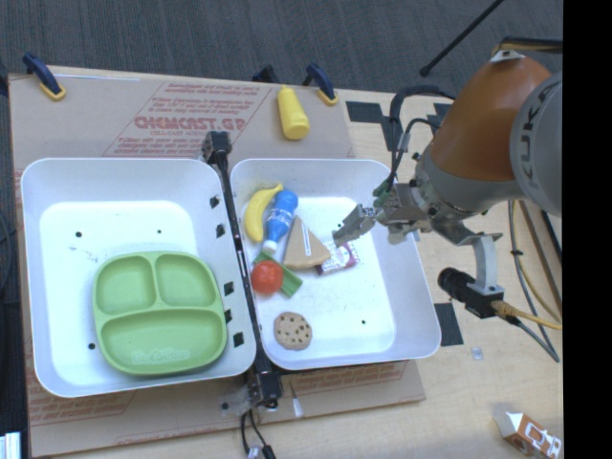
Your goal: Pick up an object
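The end effector (356, 224) hung low over the right bin (406, 299), its tips blurred, so I could not tell how it was set. Just beside and below it lay a small wrapped packet (339, 260), partly hidden, touching a sandwich wedge (304, 247). A blue bottle (278, 220), banana (258, 210), tomato (267, 276) and cookie (293, 330) lay nearby.
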